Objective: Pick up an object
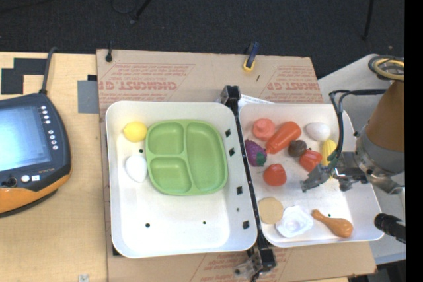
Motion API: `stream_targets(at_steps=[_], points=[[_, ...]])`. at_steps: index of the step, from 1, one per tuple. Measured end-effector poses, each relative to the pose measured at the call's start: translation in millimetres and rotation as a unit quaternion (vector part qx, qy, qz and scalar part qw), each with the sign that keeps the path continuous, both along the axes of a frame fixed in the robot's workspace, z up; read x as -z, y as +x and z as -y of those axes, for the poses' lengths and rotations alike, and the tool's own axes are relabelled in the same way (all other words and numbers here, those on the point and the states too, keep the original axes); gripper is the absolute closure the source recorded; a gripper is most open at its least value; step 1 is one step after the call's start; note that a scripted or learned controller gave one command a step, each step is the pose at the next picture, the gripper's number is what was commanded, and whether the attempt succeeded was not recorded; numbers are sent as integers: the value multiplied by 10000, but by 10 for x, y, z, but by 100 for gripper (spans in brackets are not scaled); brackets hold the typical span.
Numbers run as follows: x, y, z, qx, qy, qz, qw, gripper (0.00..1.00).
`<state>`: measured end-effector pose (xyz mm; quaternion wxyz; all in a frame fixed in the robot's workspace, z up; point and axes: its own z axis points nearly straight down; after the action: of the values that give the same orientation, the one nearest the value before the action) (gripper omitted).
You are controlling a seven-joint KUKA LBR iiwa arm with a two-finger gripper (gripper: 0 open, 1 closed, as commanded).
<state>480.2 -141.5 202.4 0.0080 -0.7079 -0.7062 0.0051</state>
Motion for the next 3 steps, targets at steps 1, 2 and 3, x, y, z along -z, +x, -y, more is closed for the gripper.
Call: stream_targets(at_steps=[1, 2, 3], points=[[-68, 28, 2, -12, -11, 68, 10000, 0], [379, 70, -37, -24, -4, 53, 10000, 0], [827, 1, -44, -20, -5, 60, 10000, 0]])
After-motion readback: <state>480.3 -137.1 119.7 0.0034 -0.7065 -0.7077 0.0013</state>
